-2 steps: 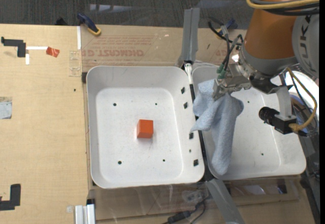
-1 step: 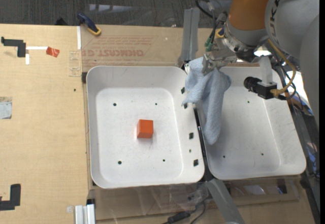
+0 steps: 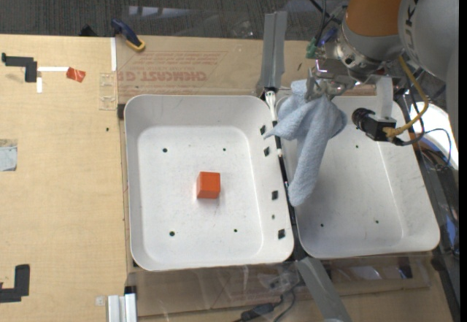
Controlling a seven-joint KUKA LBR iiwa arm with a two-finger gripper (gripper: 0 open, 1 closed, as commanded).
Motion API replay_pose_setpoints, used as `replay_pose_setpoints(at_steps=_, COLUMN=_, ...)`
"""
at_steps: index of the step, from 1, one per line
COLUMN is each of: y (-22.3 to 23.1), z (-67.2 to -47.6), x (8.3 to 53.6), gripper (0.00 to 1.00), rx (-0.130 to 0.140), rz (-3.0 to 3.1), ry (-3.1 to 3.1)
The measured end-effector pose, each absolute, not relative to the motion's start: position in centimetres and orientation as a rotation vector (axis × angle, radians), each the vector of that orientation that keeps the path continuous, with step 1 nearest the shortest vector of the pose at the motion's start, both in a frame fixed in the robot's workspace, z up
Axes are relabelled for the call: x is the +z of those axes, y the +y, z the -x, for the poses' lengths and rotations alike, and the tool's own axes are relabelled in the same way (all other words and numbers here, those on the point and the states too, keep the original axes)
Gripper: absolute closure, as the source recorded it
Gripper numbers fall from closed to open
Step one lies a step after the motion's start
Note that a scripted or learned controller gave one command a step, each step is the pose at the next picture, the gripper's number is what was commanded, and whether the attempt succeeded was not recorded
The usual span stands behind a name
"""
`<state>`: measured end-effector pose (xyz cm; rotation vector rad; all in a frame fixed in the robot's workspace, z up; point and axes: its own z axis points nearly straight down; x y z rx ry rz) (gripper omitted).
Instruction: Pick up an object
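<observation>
End effector [image 3: 321,91] gripping 1 cloth [image 3: 310,139]

The left bin [image 3: 146,167] offers wide open floor on every side of a single orange block [image 3: 209,185], which sits near its middle, well apart from all four walls. The right bin [image 3: 379,204] has bare floor across its near and right parts. Its far left corner is crowded: the gripper [image 3: 321,91] hangs there with a pale blue cloth [image 3: 310,142] pinched between its fingers, the cloth drooping along the left wall towards the divide between the bins. A black and yellow cable fitting [image 3: 376,125] juts over the far part just to the right of the cloth.
</observation>
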<state>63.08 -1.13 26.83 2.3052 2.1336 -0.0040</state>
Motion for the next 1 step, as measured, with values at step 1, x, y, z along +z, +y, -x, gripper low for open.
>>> replay_pose_setpoints(at_steps=1, y=-1.43, z=-53.35, x=30.34, gripper=1.00, rx=-0.007, rz=-2.543, ry=1.847)
